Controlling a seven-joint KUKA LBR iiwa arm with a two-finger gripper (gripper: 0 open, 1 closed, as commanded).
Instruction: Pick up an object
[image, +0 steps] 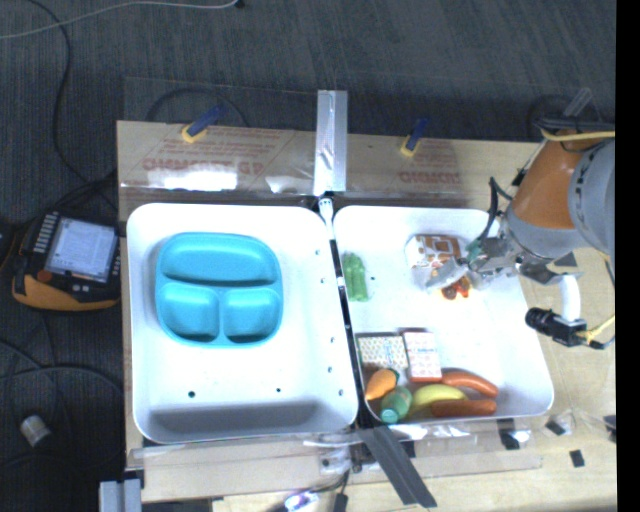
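The grey arm with its orange band reaches into the right-hand shallow white bin (530, 330), and its gripper (480, 262) sits low, just beside a small crumpled white-and-brown packet (435, 252) and a tiny orange-red piece (457, 290). This looks like the approach or closing step of a pick. Whether the jaws are open or closed around anything cannot be told. Next, the grip needs confirming before any lift. Along the near wall lie an orange carrot-shaped toy (470, 381), a yellow banana-shaped toy (437, 396) and two speckled cards (400, 352). A moulded blue divided tray (218, 286) fills the left-hand bin (160, 400).
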